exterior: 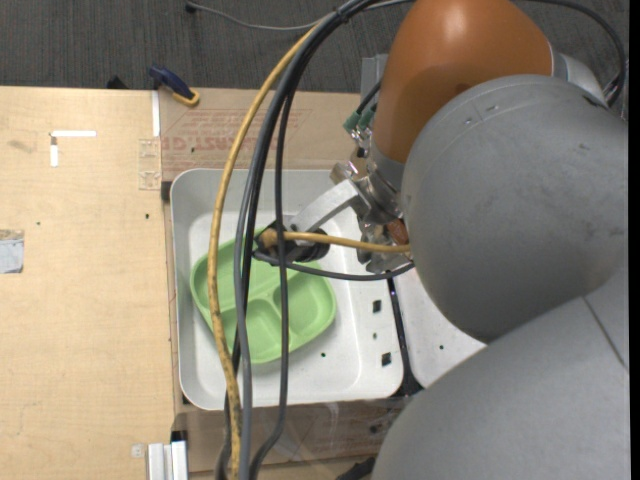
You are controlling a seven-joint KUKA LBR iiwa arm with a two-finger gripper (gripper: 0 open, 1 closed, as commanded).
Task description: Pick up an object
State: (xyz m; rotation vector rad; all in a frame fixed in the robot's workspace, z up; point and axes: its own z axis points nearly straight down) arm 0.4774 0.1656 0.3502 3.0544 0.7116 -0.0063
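Grey arm (pixel 520 228) with orange band (pixel 455 58) reaching in from right, bulking over most of the right side. Jaws' state: cannot tell, wrist and cables in the way. Green divided tray (pixel 265 303) lying flat in left white bin (pixel 200 368), toward its near-left part, tilted slightly against the bin floor. Black and yellow cables (pixel 255 188) draped across tray and bin. Tan tabletop (pixel 80 288) to left; blue clamp (pixel 172 83) at its far edge.
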